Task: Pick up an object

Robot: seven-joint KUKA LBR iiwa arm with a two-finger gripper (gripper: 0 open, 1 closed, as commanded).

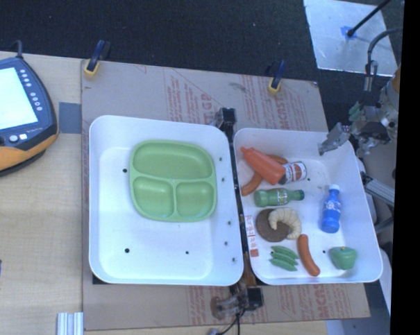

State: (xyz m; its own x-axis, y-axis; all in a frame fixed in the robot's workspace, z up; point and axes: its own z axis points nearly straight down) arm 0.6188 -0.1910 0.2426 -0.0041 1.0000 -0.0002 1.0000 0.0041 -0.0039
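grey metal gripper (338, 139) hangs at the far right corner of the right bin (366, 213), just over its rim, and nothing sits between its fingers. how far the hand is spread cannot be told from this slanted view; the tip looks small and blurred.

the step in hand looks like the approach, with no object chosen yet. to do it well, the arm probably needs to come inward from the corner and descend straight over one item that stands apart from the rest. the blue bottle (331, 209) near the right edge looks the safest, well apart from its neighbours and closest to the hand. the green pepper (343, 256) in the near right corner is also free.

toward the left edge of that bin things crowd: an orange bottle (269, 166) touching a sausage (250, 183), a green bottle (279, 197), a croissant (285, 218) resting on a brown disc (265, 228). grabs there risk a nudge.

the left bin (109, 249) carries a green divided plate (173, 180).
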